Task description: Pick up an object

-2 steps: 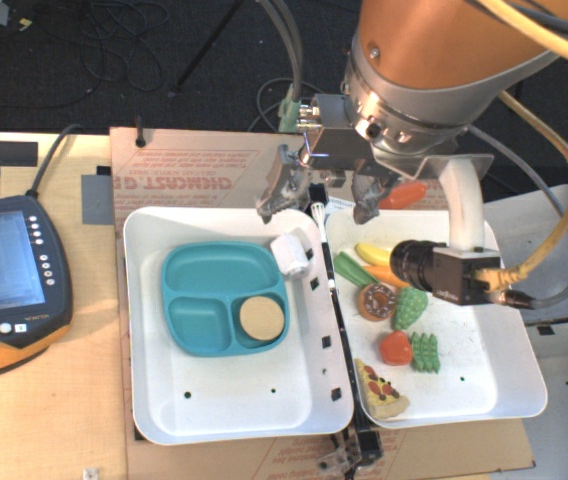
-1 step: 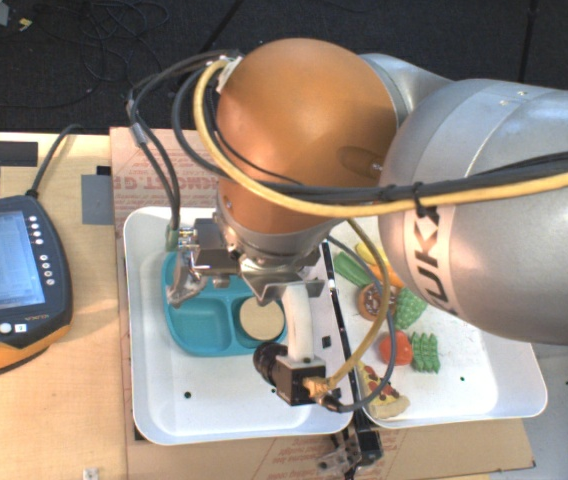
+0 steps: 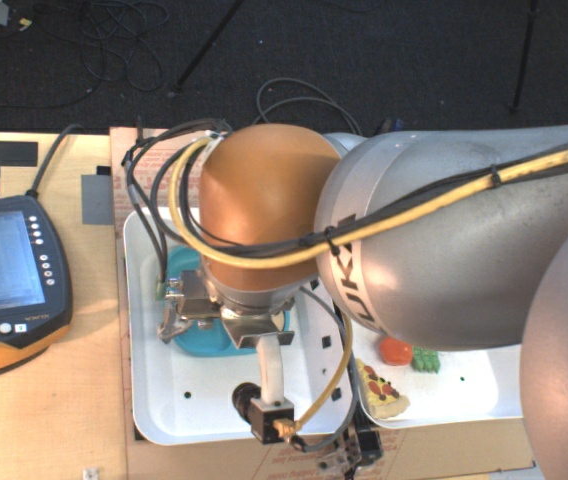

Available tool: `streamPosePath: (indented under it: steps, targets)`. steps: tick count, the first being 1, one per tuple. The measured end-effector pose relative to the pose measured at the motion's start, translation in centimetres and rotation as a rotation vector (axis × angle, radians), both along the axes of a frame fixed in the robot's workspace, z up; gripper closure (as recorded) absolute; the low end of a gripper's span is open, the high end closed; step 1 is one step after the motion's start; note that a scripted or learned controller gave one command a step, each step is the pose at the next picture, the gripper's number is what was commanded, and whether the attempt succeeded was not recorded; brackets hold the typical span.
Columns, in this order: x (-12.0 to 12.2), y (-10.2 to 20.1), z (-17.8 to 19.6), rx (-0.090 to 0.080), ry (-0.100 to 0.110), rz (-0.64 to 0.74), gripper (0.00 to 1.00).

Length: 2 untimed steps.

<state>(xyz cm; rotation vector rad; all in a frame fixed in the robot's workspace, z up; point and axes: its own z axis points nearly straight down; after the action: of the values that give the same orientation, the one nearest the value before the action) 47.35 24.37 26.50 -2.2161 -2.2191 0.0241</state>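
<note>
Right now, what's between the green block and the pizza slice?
Only bare white bin floor, in the camera view; the green block and pizza slice lie apart.

1. The grey arm (image 3: 444,248) and its orange band cover the far part of both bins.
2. Of the left bin (image 3: 164,393), only the near floor and the left wall show.
3. A blue object (image 3: 204,340) lies in the left bin. Most of it sits under the wrist, so its shape cannot be told.
4. Of the right bin (image 3: 474,388), only a near strip shows.
5. A red object (image 3: 396,350) and a green object (image 3: 426,361) lie at the arm's outline, too small to identify.
6. A pale speckled piece (image 3: 384,393) by the bins' shared rim is also too small to identify.
7. The handheld screen unit (image 3: 9,273) is cut off by the left edge, and its display is blurred.
</note>
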Motion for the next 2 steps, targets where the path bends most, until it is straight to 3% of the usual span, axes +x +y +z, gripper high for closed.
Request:
streamPosePath:
  steps: [1,2]
  targets:
    - [0.2,-9.0,4.8,0.005,-0.013,-0.007,0.00]
    - [6.7,-19.1,0.4,0.003,-0.010,-0.011,0.00]
